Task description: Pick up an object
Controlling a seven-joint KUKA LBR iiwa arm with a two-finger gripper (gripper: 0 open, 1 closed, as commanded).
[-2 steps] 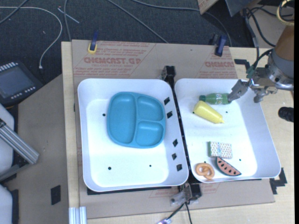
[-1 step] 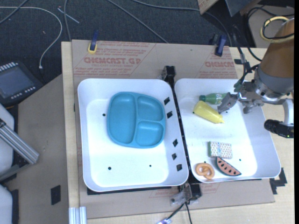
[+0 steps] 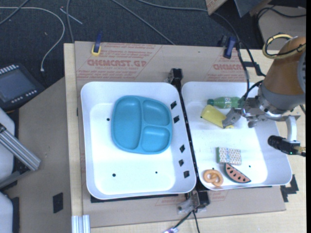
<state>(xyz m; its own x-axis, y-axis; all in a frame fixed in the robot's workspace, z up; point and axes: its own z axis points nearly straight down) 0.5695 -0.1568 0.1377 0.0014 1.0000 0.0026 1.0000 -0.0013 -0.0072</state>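
- From my remote seat I see the gripper (image 3: 241, 116) low over the upper part of the right bin (image 3: 272, 176), its fingers spread apart with nothing between them.
- One dark fingertip sits just beside, perhaps touching, the right end of the yellow block (image 3: 213, 115); I cannot tell whether there is real contact.
- The green bottle (image 3: 224, 102) lies on its side just above the yellow block, near the bin's back wall, its right end close to the wrist.
- Further toward the front of the same bin lie a small patterned sponge (image 3: 230, 155), a watermelon slice toy (image 3: 236, 174) just below it, and an orange ring-shaped toy (image 3: 213, 177) at the front left corner, near the slice.
- These three sit well apart from the gripper and do not crowd it; the bottle and the bin's back wall are the nearest neighbours.
- The left bin (image 3: 97, 174) holds a blue divided plate (image 3: 142, 124), lying flat toward its upper middle.
- A dark divider with clips (image 3: 181, 130) runs between the two bins.
- Both bins rest on a brown cardboard sheet (image 3: 121, 59) with red printing, pinned by blue clamps (image 3: 97, 45) at the back edge.
- Beyond it is dark carpet with loose white cables (image 3: 53, 18), and a small dark screen (image 3: 17, 84) sits at the left.
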